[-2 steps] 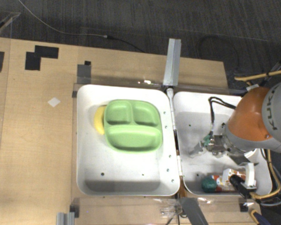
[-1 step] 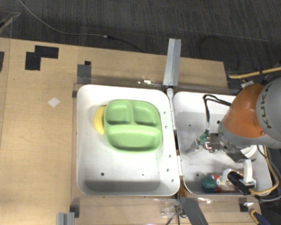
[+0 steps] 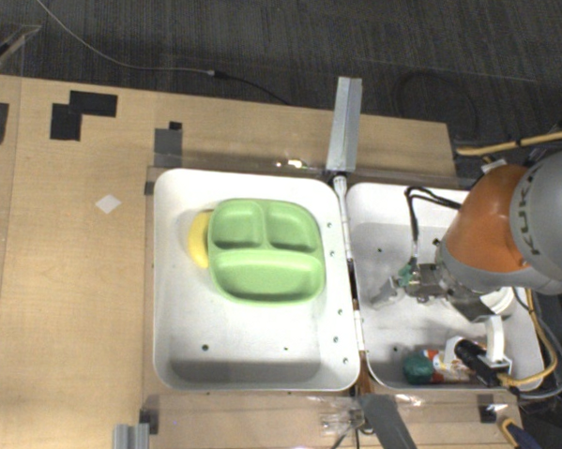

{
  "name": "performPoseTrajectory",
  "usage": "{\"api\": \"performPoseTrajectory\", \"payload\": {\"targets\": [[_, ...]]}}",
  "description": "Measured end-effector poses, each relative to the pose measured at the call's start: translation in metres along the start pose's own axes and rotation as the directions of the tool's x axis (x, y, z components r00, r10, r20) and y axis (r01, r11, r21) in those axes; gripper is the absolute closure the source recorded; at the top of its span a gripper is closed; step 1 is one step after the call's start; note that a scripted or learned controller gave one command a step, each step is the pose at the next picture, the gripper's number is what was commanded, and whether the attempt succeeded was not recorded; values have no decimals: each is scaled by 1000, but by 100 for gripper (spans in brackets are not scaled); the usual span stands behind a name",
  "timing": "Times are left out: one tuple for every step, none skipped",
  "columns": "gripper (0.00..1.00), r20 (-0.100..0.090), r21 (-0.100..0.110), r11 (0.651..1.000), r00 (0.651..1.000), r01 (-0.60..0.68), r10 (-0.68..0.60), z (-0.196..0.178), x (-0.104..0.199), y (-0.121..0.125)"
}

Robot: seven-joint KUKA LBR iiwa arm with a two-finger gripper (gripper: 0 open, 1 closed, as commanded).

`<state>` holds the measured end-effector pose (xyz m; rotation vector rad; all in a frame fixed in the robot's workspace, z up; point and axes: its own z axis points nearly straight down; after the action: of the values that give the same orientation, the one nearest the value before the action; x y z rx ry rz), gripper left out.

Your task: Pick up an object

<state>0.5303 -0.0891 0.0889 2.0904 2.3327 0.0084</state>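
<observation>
Frankly, you cannot tell whether the pincer (image 3: pixel 400 283) is spread or pressed together. Near it, the small green object (image 3: pixel 417 368) looks light and stiff; grip its sides.

Two white bins (image 3: pixel 255 368) sit side by side on a wooden counter (image 3: pixel 62 282) marked with black tape patches (image 3: pixel 80 113).

arm (image 3: pixel 545 209): grey | band (image 3: pixel 483 229): orange | cable (image 3: pixel 415 216): black
</observation>
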Motion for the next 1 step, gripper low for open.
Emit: {"api": "performPoseTrajectory", "payload": {"targets": [[0, -1, 6, 985, 985, -172, 172, -96, 12, 49]]}}
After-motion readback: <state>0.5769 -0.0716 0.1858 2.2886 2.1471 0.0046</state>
